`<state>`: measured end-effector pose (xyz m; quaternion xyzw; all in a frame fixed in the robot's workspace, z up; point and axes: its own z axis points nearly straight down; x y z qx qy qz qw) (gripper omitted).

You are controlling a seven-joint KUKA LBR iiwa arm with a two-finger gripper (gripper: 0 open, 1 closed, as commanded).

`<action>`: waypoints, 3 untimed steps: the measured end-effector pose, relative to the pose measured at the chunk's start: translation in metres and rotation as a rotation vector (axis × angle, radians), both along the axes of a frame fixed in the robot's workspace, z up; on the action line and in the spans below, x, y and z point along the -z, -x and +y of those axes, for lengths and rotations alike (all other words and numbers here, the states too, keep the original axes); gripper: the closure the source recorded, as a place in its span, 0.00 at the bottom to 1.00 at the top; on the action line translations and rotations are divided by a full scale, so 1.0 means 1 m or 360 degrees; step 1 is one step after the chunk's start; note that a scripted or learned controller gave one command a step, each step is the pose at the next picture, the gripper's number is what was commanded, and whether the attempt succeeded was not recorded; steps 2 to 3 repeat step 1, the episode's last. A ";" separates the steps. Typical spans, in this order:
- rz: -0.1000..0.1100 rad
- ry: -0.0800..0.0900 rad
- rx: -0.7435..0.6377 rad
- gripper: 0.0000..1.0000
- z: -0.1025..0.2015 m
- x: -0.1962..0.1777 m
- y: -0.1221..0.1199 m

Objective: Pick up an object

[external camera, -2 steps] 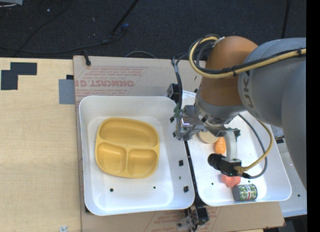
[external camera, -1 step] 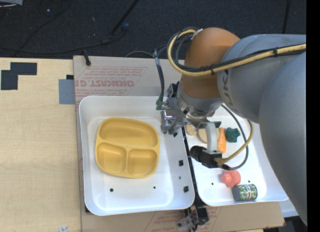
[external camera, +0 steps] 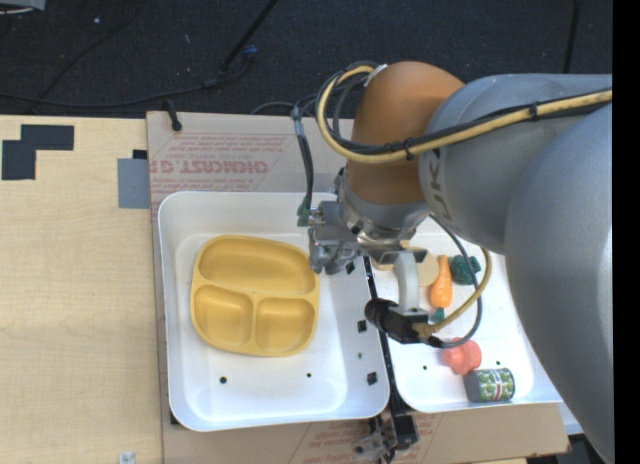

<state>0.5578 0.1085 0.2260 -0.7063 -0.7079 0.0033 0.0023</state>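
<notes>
A yellow divided plate [external camera: 254, 293] lies in the left white bin [external camera: 176, 302]. In the right bin [external camera: 425, 384] are an orange carrot-shaped toy [external camera: 440, 281], a small dark green piece [external camera: 463, 270], a pink-red lump [external camera: 461, 357] and a green can [external camera: 490, 384] on its side. My gripper [external camera: 328, 250] hangs low over the left bin's right side, just at the plate's upper right rim. I see nothing held in it. The arm's bulk hides much of the right bin's back part.
A cardboard sheet [external camera: 215, 162] lies under the bins. A pale wooden bench top [external camera: 70, 292] stretches to the left. The left bin's floor is bare white in front of the plate. The divider between the two bins runs just right of my gripper.
</notes>
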 end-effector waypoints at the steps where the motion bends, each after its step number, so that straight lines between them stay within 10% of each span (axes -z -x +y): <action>1: 0.0000 0.0001 -0.0001 0.00 0.000 0.000 0.000; 3: 0.0000 0.0001 -0.0001 0.00 0.000 0.000 0.000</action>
